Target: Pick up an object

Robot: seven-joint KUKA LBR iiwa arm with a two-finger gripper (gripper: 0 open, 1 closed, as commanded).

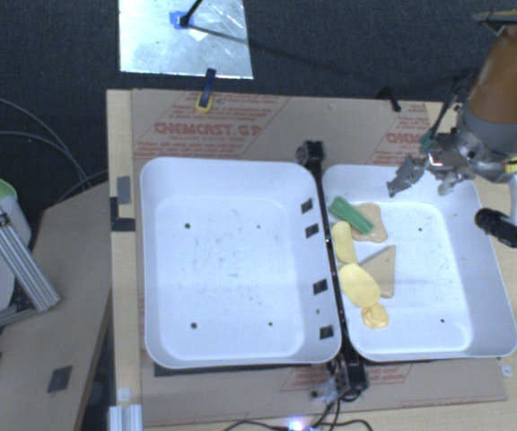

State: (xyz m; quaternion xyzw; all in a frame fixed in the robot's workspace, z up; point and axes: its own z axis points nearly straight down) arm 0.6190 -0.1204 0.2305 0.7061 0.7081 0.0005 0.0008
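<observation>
Two white bins side by side on counter (79,241). Left bin (232,173) and right bin (474,330) meet along a black centre divider (323,241) with small clips.

Objects cluster in right bin, hard against its left wall. Green piece (350,214) farthest back, lying aslant and overlapping a tan flat piece (375,227). Yellow oblong (342,241) just near of the green piece, close against the divider. Tan triangle (382,268) right of the oblong, touching or nearly so. Larger yellow piece (360,285) nearer again, overlapping the triangle's near-left edge. Small yellow lump (374,316) nearest of all, touching the larger yellow piece.

Arm (510,79) enters from the right, orange band over grey wrist. Claw (424,176) sits over the far edge of the right bin, well right of and farther back than the cluster, apart from every object. Fingers point left and slightly down. Spread or pressed together: cannot tell at this angle. Nothing seen between the fingers.

Cardboard sheet (240,119) with red print under both bins. Shiny foil square (187,25) on the dark floor beyond. Blue-and-yellow item (206,92) at the cardboard's far edge. Metal frame (12,250) at far left.
</observation>
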